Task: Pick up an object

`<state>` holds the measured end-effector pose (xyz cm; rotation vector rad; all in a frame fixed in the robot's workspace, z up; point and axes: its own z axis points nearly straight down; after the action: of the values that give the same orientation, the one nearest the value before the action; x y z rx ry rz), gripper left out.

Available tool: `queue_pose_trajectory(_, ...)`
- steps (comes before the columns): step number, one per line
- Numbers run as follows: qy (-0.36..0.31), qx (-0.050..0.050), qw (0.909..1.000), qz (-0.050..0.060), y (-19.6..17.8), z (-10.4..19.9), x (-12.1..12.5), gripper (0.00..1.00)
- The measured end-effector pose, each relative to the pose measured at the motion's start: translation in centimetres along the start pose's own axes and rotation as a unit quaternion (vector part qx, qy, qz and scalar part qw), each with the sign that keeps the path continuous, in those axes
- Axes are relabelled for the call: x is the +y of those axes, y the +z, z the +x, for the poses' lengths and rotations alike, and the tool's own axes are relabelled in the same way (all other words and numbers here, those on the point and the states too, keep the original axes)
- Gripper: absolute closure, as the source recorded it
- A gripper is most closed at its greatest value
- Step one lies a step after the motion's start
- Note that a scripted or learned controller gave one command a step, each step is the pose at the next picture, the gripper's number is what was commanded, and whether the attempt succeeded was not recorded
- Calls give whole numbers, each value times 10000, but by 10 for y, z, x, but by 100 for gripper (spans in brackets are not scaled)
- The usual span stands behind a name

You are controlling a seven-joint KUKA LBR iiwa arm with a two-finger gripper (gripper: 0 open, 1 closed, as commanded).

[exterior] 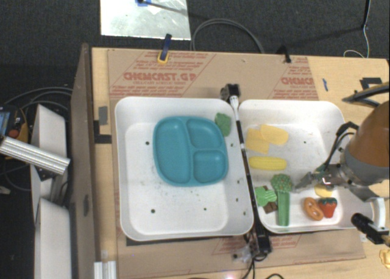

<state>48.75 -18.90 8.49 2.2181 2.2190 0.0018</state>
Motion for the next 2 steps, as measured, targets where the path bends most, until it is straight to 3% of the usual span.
queue_pose_trajectory(2, -47, 7, 10000, -31, -1, 50, 146, 0)
